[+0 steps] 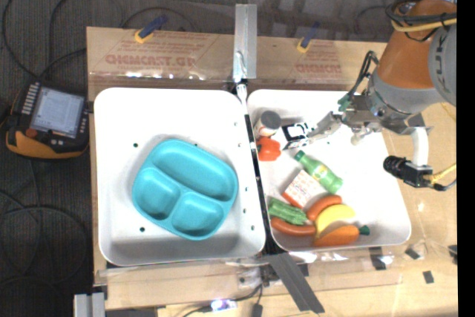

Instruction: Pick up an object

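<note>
Toy food heap closest to us, pincer up by the far end of the right bin

Left to right: left bin [111, 159] has just the teal divided plate [185, 188] sitting in it. Right bin [386, 204] has the pile: carrot and yellow piece [335, 223] at the near end, green veg [288, 212] beside them, a small carton [300, 189], then the green bottle [318, 170] lying tilted mid-bin, and a grey round thing [269, 119] up at the far end. The pincer [312, 133] is reaching in from the right, low over that far end near a small black-and-white item [295, 132]. Honestly can't tell if it's spread or closed, and I see nothing in it. Looks like the approach step to me; next it needs to settle over one object and close.
</note>
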You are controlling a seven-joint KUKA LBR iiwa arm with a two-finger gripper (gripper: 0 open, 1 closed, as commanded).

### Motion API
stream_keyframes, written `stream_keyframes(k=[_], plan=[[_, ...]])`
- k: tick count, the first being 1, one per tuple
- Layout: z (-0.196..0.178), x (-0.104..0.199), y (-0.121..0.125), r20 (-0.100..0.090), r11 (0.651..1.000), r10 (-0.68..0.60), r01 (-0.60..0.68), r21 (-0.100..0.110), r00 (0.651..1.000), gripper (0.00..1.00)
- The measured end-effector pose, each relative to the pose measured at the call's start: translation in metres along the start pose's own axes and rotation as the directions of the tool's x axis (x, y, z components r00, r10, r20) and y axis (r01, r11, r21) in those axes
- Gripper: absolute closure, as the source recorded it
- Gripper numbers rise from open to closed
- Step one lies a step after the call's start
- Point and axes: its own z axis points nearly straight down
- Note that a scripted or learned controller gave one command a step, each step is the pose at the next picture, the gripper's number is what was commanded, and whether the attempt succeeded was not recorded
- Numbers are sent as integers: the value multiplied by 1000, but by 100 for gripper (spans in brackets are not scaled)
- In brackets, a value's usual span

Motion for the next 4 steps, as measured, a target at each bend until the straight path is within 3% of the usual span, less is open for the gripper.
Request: stream_keyframes(k=[1, 2, 3, 4], plan=[[0, 0, 0, 0, 1000, 0, 0, 0, 1000, 0], [114, -9, -22, 4, 990, -140, 140, -12, 990, 0], [104, -10, -21, 4, 990, -139, 139, -14, 990, 100], [101, -47, -53, 1, 918, -396, 396, -2, 918, 100]])
